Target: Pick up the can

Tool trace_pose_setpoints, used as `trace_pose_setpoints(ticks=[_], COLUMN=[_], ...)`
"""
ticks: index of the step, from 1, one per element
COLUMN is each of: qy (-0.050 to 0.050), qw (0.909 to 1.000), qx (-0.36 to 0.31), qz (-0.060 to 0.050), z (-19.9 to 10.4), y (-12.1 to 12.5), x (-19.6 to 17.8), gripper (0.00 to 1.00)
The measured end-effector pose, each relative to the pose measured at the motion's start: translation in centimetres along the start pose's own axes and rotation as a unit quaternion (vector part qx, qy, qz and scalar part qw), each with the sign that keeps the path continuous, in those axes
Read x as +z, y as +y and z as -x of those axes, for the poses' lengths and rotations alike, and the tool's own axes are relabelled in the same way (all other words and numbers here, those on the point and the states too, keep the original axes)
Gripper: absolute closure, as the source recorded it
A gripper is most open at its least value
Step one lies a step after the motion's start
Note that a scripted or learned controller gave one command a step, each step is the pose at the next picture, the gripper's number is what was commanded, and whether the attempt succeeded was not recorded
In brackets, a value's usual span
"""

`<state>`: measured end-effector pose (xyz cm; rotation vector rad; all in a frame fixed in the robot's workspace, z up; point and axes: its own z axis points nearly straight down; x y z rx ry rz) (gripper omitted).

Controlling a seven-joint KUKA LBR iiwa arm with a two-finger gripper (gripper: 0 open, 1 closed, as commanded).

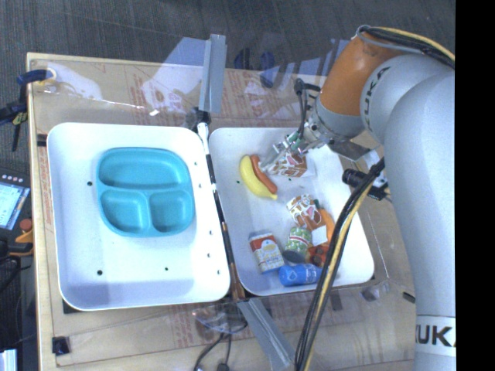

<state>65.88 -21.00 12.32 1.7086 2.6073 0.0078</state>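
We are seeing the jaws (296,141) hovering at the right bin's (356,273) twelve o'clock; their opening is unreadable. The can (298,242), at five o'clock, is lying ungrasped.

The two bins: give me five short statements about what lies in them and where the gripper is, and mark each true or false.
1. The blue divided plate lies in the left bin. True.
2. The banana lies in the left bin. False: it lies in the right bin, near the top left.
3. The gripper is over the upper part of the right bin. True.
4. The gripper is down at the bin's near edge, on the blue item. False: it is at the far end, beside a printed packet.
5. The right bin holds one object. False: it holds several, most clustered lower right.
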Motion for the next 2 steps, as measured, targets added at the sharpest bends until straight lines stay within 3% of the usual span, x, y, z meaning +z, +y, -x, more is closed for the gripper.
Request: trace_pose_setpoints(ticks=[2], qy=[0.0], qw=[1.0], qx=[0.0], qz=[0.0], z=[0.0], y=[0.0], x=[0.0], gripper=[0.0])
